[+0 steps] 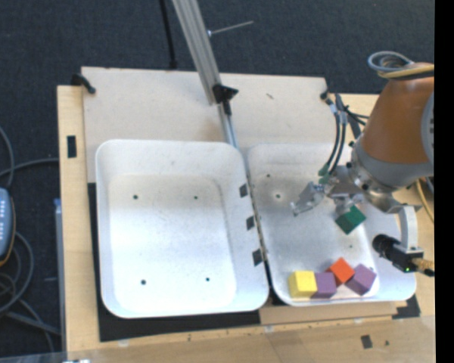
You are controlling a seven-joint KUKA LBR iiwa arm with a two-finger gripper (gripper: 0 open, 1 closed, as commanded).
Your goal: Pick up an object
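Yellow block, two purple blocks and orange block line the right bin's near edge. We note the green block just beneath the gripper; jaws appear, possibly, clenched on it, though we cannot tell.

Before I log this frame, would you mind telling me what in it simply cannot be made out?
- Hand: small and blurred under the wrist in the camera view; open or shut cannot be told.
- Green block: sits just below the hand; whether it is gripped, touched or lying on the right bin is unclear.
- Purple blocks: packed against the orange block and yellow block; stacked or side by side is unclear.
- Arm: cut off by the right edge.
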